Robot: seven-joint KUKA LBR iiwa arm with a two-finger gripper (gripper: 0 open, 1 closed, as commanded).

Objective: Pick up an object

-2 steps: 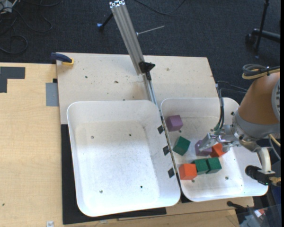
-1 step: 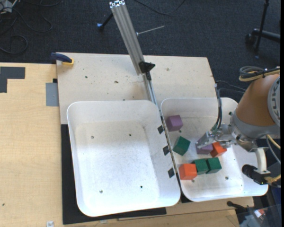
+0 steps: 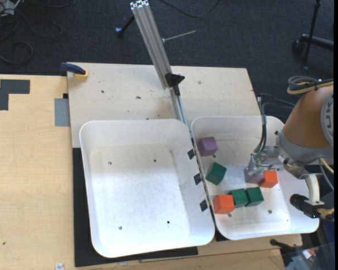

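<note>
Camera view looks down on the counter [image 3: 129, 89] with its 2 white bins side by side. On the left sits the left bin [image 3: 101, 151], and on the right the right bin [image 3: 236, 129], which carries all the blocks. Coming in from the right is the grey arm [image 3: 304, 134] with its orange band, and its pincer [image 3: 258, 165] sits low inside the right bin, right over a purple block [image 3: 251, 176]. Just beside that, touching its right side, is an orange block [image 3: 269, 178]. Whether the pincer is clenched on anything or released, I cannot tell from this angle; its tip merges with the purple block below it.

Across the rest of the right bin: another purple cube [image 3: 207, 145] sits up near the dividing wall, well apart from the pincer. Below it, a tilted green block [image 3: 216, 173]. Down at the front of the bin, a row of 3: an orange cube [image 3: 223, 203] on the left, then a dark green cube [image 3: 239, 198], then a green cube [image 3: 254, 196], each touching or just beside its neighbour.

A metal rail [image 3: 155, 44] slants across the counter toward the gap between the bins. A small blue and yellow tool [image 3: 74, 70] lies at the counter's far left corner.
</note>
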